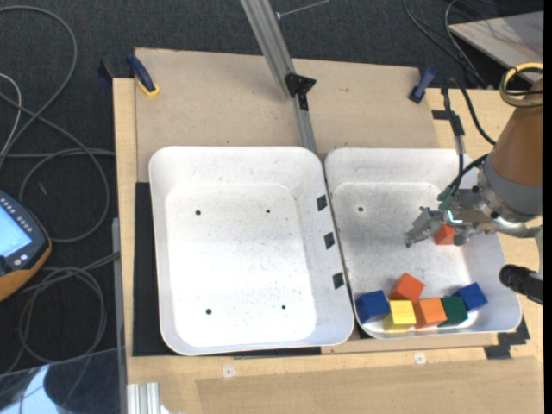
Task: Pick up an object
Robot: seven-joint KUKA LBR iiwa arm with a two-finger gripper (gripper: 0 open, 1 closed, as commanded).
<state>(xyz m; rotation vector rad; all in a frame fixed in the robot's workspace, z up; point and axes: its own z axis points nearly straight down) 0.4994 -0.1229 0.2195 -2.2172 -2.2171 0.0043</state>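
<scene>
My gripper (pixel 437 228) hangs over the right bin (pixel 379 188), in its right half, at the end of the grey arm with the orange band. A small red block (pixel 445 235) shows right at the gripper's tip, partly covered by it. I cannot tell whether it is held or lying on the bin floor. Along the bin's front edge lie several blocks: a blue one (pixel 372 304), a yellow one (pixel 402 314), two orange ones (pixel 410 285) (pixel 429 311), a green one (pixel 454 309) and another blue one (pixel 473 296).
The left bin (pixel 233 248) sits beside the right one, with black clips (pixel 329 240) along the shared rim. A slanted metal rod (pixel 276 50) crosses the back of the bench. Cables run behind the arm at the right.
</scene>
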